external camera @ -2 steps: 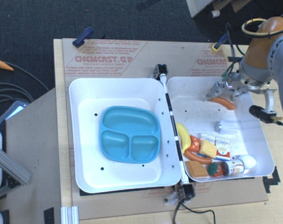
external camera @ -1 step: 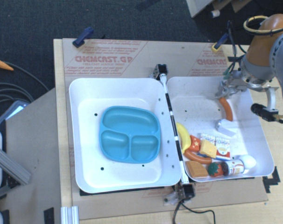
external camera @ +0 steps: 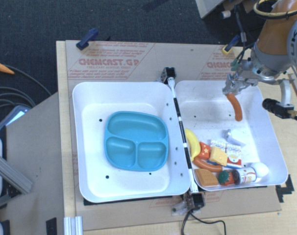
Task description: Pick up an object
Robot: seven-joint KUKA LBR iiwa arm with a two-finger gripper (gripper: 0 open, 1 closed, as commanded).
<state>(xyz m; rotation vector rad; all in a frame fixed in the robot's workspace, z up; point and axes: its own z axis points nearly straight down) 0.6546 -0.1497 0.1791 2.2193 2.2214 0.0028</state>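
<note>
The bench (external camera: 138,58) is a brown board printed with red lettering, and it carries two shallow white bins side by side. The left bin (external camera: 85,131) holds a blue divided plate (external camera: 136,141) with three compartments, lying flat near its middle. The right bin (external camera: 271,141) has its far half mostly bare, while a heap of small things crowds its near corner. The grey arm (external camera: 278,33) with its orange band reaches in from the right, its upper part cut off by the picture's edge. Its gripper (external camera: 233,89) hangs over the far part of the right bin, clenched on the top end of an orange-red sausage (external camera: 235,106), which dangles tilted from the fingertips, well apart from the heap. In the heap, a yellow banana (external camera: 191,142) lies along the divider between the bins, just beside a red piece and a tan block (external camera: 218,156). A small bottle (external camera: 249,173) with a white cap lies on its side at the near wall, touching its neighbours. The smaller wrapped bits there overlap one another and are hard to make out. A blue clamp (external camera: 86,38) sits at the bench's far left corner.
</note>
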